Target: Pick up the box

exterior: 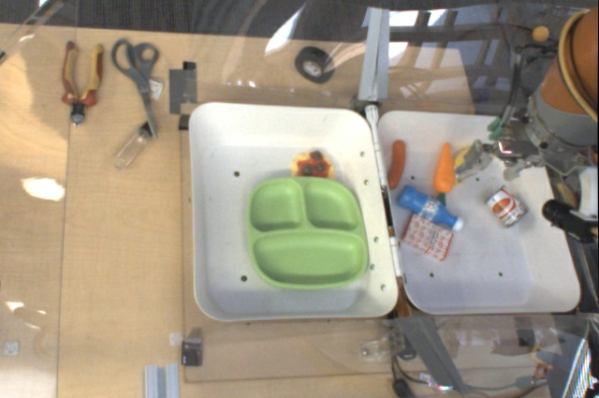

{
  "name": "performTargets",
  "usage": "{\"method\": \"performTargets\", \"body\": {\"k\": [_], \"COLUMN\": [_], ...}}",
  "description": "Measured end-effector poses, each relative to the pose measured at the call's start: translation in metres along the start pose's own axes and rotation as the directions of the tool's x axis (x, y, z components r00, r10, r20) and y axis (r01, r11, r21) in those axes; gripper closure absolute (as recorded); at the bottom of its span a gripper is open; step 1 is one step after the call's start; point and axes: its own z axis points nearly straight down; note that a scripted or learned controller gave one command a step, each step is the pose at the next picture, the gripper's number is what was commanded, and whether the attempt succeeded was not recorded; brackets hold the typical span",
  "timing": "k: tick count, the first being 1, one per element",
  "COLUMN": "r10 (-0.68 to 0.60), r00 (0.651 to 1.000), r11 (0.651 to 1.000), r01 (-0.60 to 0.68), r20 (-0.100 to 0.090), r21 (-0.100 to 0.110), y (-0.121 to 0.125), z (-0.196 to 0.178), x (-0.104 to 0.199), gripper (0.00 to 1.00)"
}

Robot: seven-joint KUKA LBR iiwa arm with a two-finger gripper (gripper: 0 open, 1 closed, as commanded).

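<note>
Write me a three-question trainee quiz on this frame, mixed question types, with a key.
1. True or false: the green tray lies in the left bin.
2. Multiple choice: what touches the box in the right bin? A) the carrot B) the blue bottle C) the can
3. Fill in: on the bench left of the bins, the scissors lie beside the red-handled ____.

Key
1. True; it fills much of that bin, with a small pizza slice just above it.
2. B; the bottle's end rests against the box's top edge.
3. Pliers.
</note>
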Motion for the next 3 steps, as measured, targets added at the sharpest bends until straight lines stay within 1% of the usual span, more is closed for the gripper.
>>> {"method": "performTargets", "body": {"k": [1, 2, 3], "r10": [-0.059, 0.069, 0.067], "r00": [0.998, 0.998, 0.998], "r11": [0.998, 0.998, 0.998], "r01": [0.06, -0.069, -0.066], "r20": [0.003, 0.001, 0.002], "r21": [-0.003, -0.005, -0.007], "y": [0.021, -0.025, 0.03], "z": [-0.009, 0.092, 0.112], "x": [-0.049, -0.048, -0.037], "gripper": [0.0, 0.0, 0.0]}}
